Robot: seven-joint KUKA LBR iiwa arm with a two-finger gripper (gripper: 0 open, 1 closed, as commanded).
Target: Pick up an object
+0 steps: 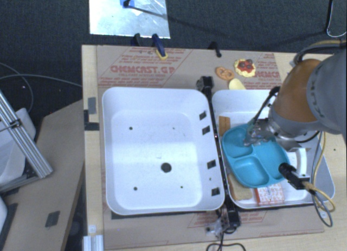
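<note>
Reaching in from the right, the gripper (254,135) sits low over the blue divided tray (250,158) in the right bin (238,99), apparently positioned for a grasp at the tray's far rim. Whether the pincer is open or closed cannot be determined.

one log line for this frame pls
arm: over right bin | gripper: down at blue divided tray, grasp not confirmed | left bin: untouched
</note>
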